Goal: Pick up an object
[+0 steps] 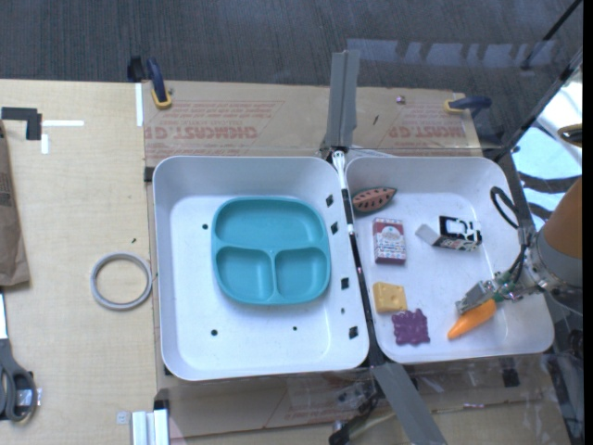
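On the bench's left side, a ring of tape (121, 280) lies flat on the pale wood, well apart from the bins. The left bin (176, 248) holds a teal divided plate (272, 250) with three compartments, sitting upright near its middle. In the right bin (519, 336), going rightward, lie a reddish-brown leaf-shaped piece (374, 198) near the top left corner, a small red packet (390, 241) below it, a yellow cracker-like square (390, 297) and a purple lumpy piece (410, 326) toward the front wall, and a black-and-white item (457, 233) with a small grey block (427, 235) just beside it. The orange toy carrot (473, 319) lies tilted near the bin's front right, its tapered tip pointing down-left, smooth and bright orange. The gripper (484, 294) sits right at the carrot's upper end, seemingly touching it; whether its fingers are spread or closed cannot be told. The grey arm (565, 248) enters from the right.
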You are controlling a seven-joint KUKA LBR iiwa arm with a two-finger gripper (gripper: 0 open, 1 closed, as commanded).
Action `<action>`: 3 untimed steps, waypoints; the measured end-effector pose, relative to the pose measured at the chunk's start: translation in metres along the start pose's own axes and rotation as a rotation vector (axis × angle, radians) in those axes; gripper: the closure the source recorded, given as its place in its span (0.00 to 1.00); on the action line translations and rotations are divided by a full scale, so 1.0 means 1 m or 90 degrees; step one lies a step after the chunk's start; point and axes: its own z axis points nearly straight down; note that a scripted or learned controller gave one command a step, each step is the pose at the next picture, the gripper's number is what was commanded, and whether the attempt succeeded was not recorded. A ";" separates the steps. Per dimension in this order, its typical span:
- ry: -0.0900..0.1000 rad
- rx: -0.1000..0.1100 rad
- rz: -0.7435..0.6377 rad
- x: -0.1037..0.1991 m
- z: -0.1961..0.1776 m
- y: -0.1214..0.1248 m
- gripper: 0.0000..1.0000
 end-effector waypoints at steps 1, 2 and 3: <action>-0.004 -0.002 0.002 -0.002 -0.009 0.001 1.00; -0.003 -0.001 0.095 0.017 0.000 0.005 1.00; -0.003 -0.001 0.096 0.017 0.000 0.004 0.00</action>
